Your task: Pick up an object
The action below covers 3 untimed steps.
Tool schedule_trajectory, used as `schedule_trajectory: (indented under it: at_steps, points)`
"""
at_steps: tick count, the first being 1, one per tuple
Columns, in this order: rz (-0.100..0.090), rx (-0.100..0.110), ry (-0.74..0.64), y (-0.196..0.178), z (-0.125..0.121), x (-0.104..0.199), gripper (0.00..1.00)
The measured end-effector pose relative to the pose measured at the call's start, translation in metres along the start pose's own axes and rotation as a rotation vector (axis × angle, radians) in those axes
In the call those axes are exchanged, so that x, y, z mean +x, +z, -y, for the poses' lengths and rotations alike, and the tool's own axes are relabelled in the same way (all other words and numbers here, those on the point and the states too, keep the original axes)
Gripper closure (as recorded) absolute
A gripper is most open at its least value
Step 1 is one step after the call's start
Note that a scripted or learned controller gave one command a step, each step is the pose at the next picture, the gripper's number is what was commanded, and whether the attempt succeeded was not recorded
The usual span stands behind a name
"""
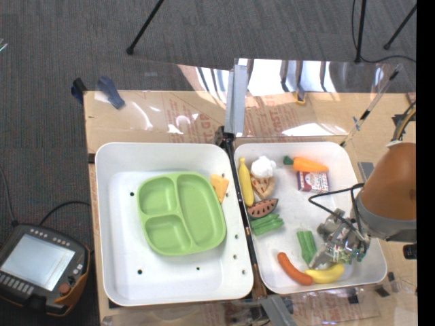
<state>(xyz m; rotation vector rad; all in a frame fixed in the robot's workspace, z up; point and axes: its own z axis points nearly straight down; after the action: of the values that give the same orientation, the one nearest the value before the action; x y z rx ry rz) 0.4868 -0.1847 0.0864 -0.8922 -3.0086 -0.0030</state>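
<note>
Two white bins are sitting side by side on the bench (156,117). The left bin (115,250) is holding one green divided plate (181,212) with three compartments, and one small orange wedge (219,186) is lying just beside the plate's upper right corner.

The right bin (340,153) is holding the toy food. Two yellow bananas are lying in it: one banana (245,182) is running along the left wall, and a second banana (326,274) is resting near the bottom right corner. One carrot (308,164) is lying near the top, with one small red box (312,180) just below it. One white puff (263,166) is sitting on top of a waffle-like piece (262,186), and one watermelon slice (262,208) is lying beneath that. Two green pieces are showing: one bean pod (266,224) under the watermelon and another green piece (306,244) nearer the centre. One orange sausage (293,268) is lying at the bottom, touching the second banana's left end.

The arm (391,189) is reaching in from the right, and its tool (342,246) is hanging low over the bottom right corner, just above the second banana. Whether the tool is spread or pinching anything cannot be told from this angle.
</note>
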Motion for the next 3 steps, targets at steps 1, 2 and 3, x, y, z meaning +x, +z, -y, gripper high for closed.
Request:
schedule_trajectory:
  at_steps: [1, 2, 3]
  points:
    - [0.005, -0.001, 0.182, -0.002, -0.039, -0.072, 0.0]
    - [0.003, -0.001, 0.279, -0.001, -0.08, -0.077, 0.0]
    - [0.004, -0.001, 0.273, -0.012, -0.082, -0.077, 1.0]
